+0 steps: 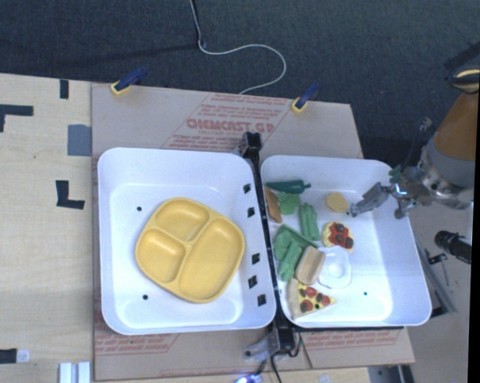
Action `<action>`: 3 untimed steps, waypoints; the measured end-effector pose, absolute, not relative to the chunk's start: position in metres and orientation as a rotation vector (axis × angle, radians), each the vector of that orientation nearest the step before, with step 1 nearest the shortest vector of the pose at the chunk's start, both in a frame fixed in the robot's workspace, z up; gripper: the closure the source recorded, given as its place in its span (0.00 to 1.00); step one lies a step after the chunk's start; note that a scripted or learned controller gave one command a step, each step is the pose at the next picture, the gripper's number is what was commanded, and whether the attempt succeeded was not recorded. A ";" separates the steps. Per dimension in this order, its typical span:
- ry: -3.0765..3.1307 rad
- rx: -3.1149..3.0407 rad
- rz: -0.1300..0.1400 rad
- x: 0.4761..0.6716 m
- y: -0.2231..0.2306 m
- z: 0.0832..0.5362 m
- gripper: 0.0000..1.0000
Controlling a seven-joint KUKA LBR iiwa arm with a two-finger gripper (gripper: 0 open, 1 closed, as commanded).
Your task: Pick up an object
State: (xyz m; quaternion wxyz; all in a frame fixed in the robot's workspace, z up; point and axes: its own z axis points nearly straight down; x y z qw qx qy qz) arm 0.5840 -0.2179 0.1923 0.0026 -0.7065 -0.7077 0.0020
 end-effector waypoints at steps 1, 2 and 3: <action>-2.221 -2.216 0.005 0.588 -0.208 0.136 0.00; -2.222 -2.219 0.003 0.588 -0.207 0.083 0.00; -2.226 -2.221 0.000 0.589 -0.207 0.097 1.00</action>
